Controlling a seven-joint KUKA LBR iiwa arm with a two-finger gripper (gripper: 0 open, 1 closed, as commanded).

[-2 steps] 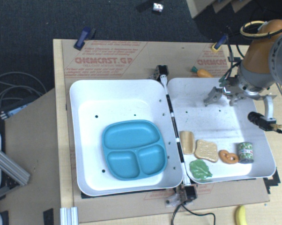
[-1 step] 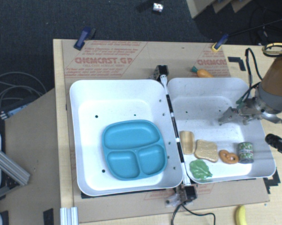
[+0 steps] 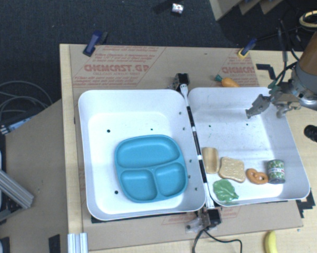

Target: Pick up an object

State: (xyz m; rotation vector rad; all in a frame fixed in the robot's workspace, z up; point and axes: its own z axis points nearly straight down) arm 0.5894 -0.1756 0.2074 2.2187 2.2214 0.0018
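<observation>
Above the right bin's [image 3: 285, 141] far corner hangs the tool [image 3: 265, 105] — fingers spread, nothing between them. Along the near edge lie bread slice [image 3: 231, 168], pretzel [image 3: 257, 176], can [image 3: 276, 171] — well apart from it.

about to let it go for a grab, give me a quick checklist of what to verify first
1. Gripper carrying nothing: ok, nothing shows between its fingers.
2. Gripper over the right bin: ok, near its far right corner.
3. Targets present: ok, bread slice, pretzel, small can, green leaf and tan roll lie along the near side.
4. Gripper above a target: not ok, the items lie well toward the near edge from it.
5. Items spaced for a clean grasp: not ok, the bread slice, pretzel and can crowd together.
6. Blue tray out of the way: ok, in the left bin.
</observation>
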